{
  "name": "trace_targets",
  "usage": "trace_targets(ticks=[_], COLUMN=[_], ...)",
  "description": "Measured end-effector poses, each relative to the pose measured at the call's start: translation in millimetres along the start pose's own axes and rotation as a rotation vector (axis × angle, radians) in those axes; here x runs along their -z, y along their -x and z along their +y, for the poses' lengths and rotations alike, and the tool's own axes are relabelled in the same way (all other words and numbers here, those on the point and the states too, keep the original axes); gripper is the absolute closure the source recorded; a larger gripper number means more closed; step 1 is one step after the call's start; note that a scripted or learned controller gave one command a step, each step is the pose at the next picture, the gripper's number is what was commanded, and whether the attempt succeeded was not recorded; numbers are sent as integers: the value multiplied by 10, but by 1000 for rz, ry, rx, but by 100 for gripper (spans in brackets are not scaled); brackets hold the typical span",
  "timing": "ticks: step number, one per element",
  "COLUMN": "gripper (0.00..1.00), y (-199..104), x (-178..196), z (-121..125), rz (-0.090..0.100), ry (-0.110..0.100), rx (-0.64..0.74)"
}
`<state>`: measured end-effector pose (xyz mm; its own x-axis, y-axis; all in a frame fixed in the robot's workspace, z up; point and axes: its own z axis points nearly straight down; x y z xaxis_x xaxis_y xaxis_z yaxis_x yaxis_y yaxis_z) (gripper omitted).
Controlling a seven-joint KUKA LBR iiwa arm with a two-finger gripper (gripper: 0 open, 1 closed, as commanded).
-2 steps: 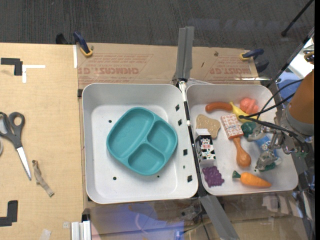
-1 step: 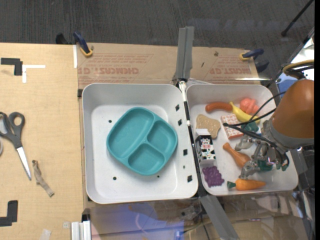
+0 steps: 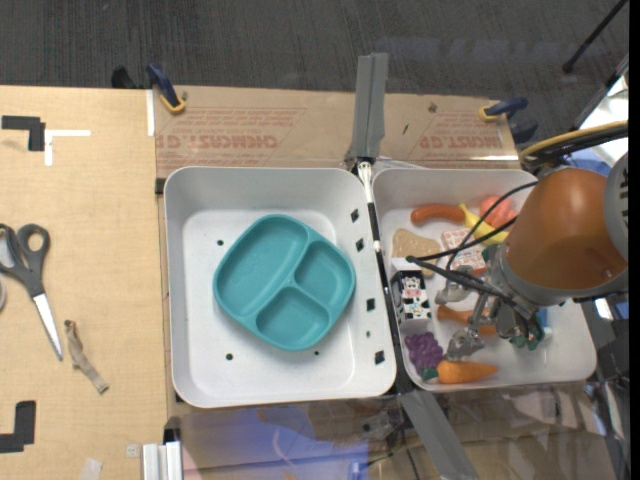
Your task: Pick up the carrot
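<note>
Over the right bin, tool just above the carrot, finger spread unclear

robot lab bench, cardboard sheets clamped down, two white bins, scissors, tape marks

— Where is the arm?
— It reaches in from the right, orange band uppermost, wrist bent downward.
— And the gripper?
— It hangs low at the arm's left end, pointing down.
</note>
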<state>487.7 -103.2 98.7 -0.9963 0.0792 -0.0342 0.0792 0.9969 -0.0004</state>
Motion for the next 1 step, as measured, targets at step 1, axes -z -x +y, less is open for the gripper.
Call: trace_targets(ticks=[1], gripper=[0], y=[-4], x=[-49], z=[-230], rz=[23], ry=[-5], rx=[-381])
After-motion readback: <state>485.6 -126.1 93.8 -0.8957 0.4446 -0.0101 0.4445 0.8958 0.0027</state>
